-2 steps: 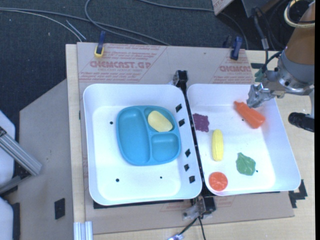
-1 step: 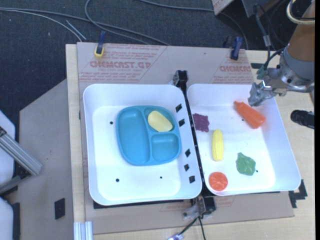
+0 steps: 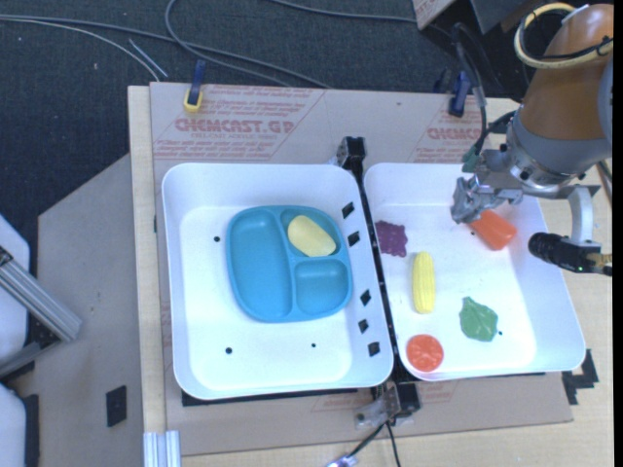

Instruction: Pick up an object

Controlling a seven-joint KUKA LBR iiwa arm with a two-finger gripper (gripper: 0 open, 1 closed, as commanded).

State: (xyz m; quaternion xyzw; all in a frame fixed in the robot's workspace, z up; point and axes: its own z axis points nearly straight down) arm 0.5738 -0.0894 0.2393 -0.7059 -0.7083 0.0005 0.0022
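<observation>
Approach step, by my read: gripper (image 3: 474, 205) low in right bin (image 3: 545, 343), touching orange block (image 3: 495, 230) at upper right; finger state can't tell; next: centre over block, close, lift

We log: tray (image 3: 255, 272) blue | corn (image 3: 422, 281) yellow | block (image 3: 495, 230) orange | grapes (image 3: 391, 237) purple | bins (image 3: 195, 358) white

Arm (image 3: 565, 105): grey rounded casing with a glossy orange band above the wrist, a pale cable looped at its top, ending in a grey metal gripper (image 3: 474, 202) of blocky parts.
</observation>
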